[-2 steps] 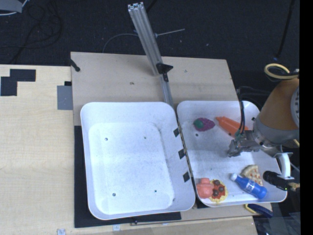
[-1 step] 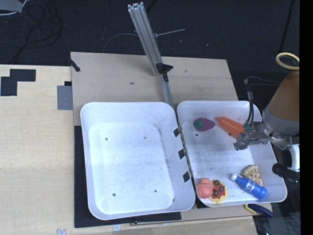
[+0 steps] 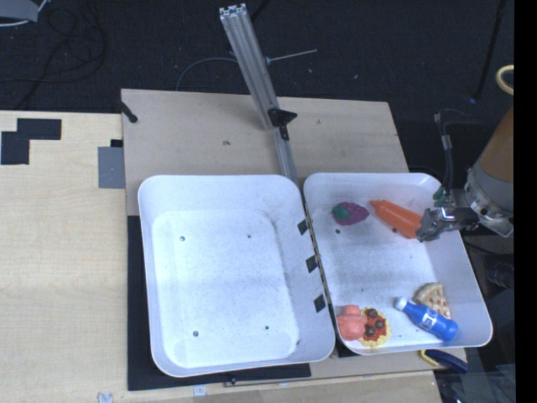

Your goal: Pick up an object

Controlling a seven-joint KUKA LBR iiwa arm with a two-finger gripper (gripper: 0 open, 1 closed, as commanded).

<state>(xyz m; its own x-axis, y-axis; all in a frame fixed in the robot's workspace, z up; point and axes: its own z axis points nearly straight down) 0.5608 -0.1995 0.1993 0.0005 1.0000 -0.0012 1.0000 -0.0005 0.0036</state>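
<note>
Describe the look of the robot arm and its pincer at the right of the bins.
The arm enters from the right: an orange-tan section above a grey wrist ring. A thin dark cable runs beside it. The pincer is small, dark metal with silvery parts and a speck of green.

arm (image 3: pixel 495 170): enters from right | hand (image 3: pixel 432 225): low, pointing left

Left bin (image 3: pixel 168 225) lay wide open w/ free floor throughout. Right bin (image 3: pixel 457 263) had clear room in its middle; obstacles sat round the edges: purple item (image 3: pixel 350 213) and orange carrot (image 3: pixel 396 216) along the far side, pizza slice (image 3: pixel 363 324), blue bottle (image 3: pixel 429 318) and waffle (image 3: pixel 433 295) near the front. Slanted metal post (image 3: pixel 256 70) stood behind the bins.
</note>
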